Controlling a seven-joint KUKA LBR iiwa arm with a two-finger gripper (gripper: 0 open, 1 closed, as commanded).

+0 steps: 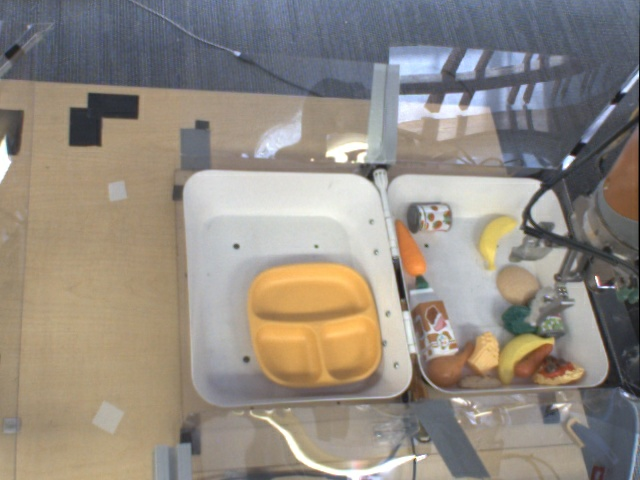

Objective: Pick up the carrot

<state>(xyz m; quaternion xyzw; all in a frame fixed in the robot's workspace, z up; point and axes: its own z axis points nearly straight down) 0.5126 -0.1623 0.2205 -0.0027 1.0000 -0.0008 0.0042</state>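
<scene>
Because the carrot (410, 252) looks light, rigid and slick, grip its orange midsection, well left of your gripper (553, 313), whose state I cannot tell.

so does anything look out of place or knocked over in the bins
Nothing looks spilled or damaged. The small can lies on its side in the right bin, and the carrot rests against that bin's left wall.
</scene>
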